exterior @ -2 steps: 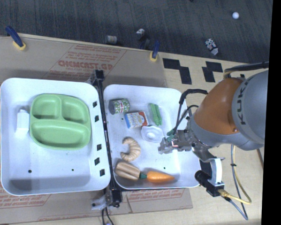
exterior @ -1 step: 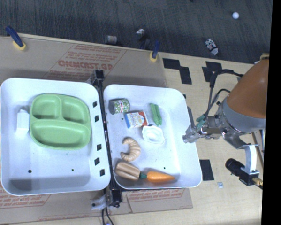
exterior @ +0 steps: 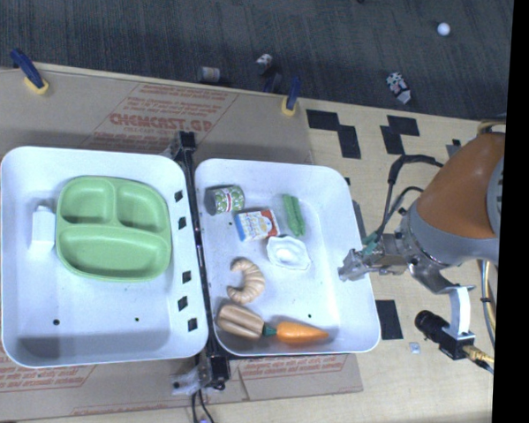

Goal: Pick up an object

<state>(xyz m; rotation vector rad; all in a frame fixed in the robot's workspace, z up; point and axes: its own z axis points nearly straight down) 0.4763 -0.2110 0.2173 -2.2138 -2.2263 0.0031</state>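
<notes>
Gripper (exterior: 354, 266): one, hovering over the right rim of the right bin (exterior: 359, 300); open or closed cannot be told, and nothing is showing in its grasp. Arm (exterior: 455, 203): one, grey with orange band, reaching in from the right, wrist bending leftward.

Right bin is holding seven items, all lying free:
- one white cup (exterior: 287, 252), nearest the gripper
- one green pickle (exterior: 293, 214)
- one red-and-white carton (exterior: 256, 224)
- one green can (exterior: 224, 199)
- one tan croissant (exterior: 247, 280)
- one wooden block (exterior: 239, 321), touching
- one orange carrot (exterior: 300, 333)

Left bin (exterior: 20, 326): one, carrying one green divided plate (exterior: 115, 228). Both bins are sitting on the surface (exterior: 432, 392).
</notes>
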